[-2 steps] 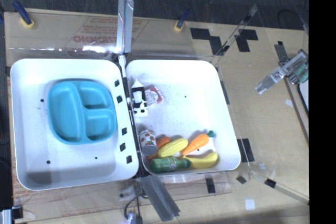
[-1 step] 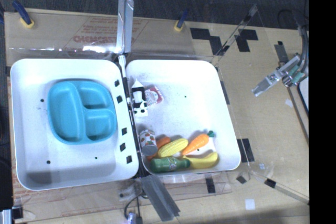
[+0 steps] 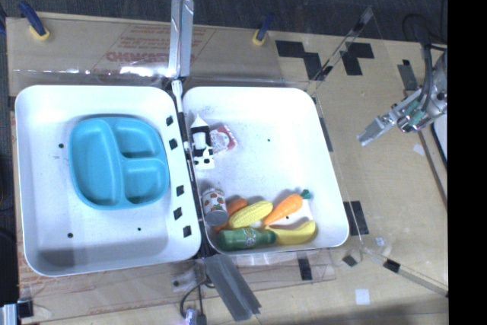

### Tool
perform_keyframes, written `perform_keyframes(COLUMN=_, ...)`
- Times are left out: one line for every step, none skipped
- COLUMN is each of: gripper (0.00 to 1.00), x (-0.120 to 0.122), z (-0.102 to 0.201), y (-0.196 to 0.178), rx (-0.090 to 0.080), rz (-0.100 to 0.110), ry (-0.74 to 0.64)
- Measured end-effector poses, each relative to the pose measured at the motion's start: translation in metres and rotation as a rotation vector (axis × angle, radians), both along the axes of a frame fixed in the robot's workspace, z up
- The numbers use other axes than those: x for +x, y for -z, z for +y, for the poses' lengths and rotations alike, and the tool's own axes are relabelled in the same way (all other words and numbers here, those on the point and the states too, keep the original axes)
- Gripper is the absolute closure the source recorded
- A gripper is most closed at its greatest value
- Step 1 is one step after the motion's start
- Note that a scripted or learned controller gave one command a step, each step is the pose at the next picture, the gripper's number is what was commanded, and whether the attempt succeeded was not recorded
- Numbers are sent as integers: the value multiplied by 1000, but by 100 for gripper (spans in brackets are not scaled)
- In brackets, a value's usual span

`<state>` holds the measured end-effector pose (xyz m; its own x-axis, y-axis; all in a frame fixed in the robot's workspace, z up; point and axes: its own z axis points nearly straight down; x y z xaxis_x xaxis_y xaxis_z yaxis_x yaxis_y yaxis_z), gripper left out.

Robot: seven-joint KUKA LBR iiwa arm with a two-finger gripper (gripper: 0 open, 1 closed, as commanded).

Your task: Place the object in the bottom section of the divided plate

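- The gripper [image 3: 378, 130] hangs over the counter, right of both bins; whether its fingers are wide or narrow, I cannot tell.
- The likely objects, a corn cob [image 3: 249, 214] and a carrot [image 3: 284, 207], lie left and below it, in the right bin [image 3: 297, 112].
- The divided plate [image 3: 119, 160] sits farther left, in the left bin [image 3: 46, 164].

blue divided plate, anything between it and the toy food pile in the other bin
Yes: the two bins' raised walls meet along the centre divider, between the blue divided plate on the left and the toy food pile on the right. The plate's sections hold nothing visible.
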<state>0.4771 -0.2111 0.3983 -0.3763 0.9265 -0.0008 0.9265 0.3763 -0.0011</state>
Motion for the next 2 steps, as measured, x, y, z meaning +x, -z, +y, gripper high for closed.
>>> perform_keyframes(gripper=100, x=0, z=0, y=15, rx=0, rz=1, ry=208)
perform_keyframes(gripper=100, x=0, z=0, y=24, rx=1, rz=2, ry=307)
